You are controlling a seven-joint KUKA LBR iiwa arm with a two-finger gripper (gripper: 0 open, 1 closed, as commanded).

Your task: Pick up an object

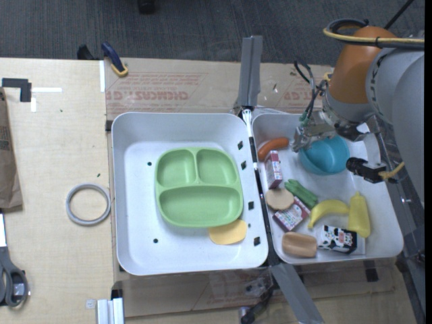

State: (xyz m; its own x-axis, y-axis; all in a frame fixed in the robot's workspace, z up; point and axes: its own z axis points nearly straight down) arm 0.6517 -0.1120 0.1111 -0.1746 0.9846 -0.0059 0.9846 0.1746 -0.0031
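My gripper (308,131) hangs low over the back of the right bin (388,248), at the left rim of a blue bowl (329,156). An orange sausage (273,144) lies just to its left. The right bin also holds a red and white packet (275,169), a green pickle (301,193), a banana (327,210), a yellow piece (359,214), a tan disc (279,198), a pink packet (291,216), a black and white carton (337,239) and a tan bun (299,244).
The left bin (128,181) holds a green divided plate (199,186) and a flat yellow piece (227,233) at its front. A grey tape ring (88,203) lies on the bench to the left. The arm's orange band (354,69) looms over the right bin's back corner.
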